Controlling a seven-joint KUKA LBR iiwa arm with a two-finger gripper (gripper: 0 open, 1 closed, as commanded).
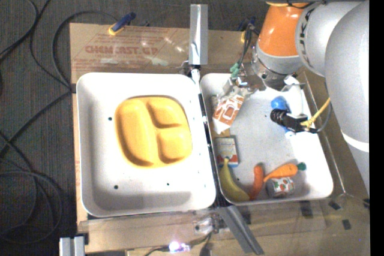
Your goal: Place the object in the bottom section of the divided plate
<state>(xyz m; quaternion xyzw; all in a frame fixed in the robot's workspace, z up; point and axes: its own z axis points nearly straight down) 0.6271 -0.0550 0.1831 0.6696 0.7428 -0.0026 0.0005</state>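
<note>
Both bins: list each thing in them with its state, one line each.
Divided plate: flat in the left bin, nothing in its sections.
Banana: lying at the right bin's near edge.
Carrots: lying beside the banana.
Small can: on its side.
Orange-and-white packet: lying tilted by the gripper.

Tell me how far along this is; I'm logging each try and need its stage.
Done: nothing yet; the yellow divided plate in the left bin holds no object. In hand: the gripper is low over the right bin's far corner, by the orange-and-white packet. Left: grasp one item, carry it across, and set it in the plate's bottom section.
</note>
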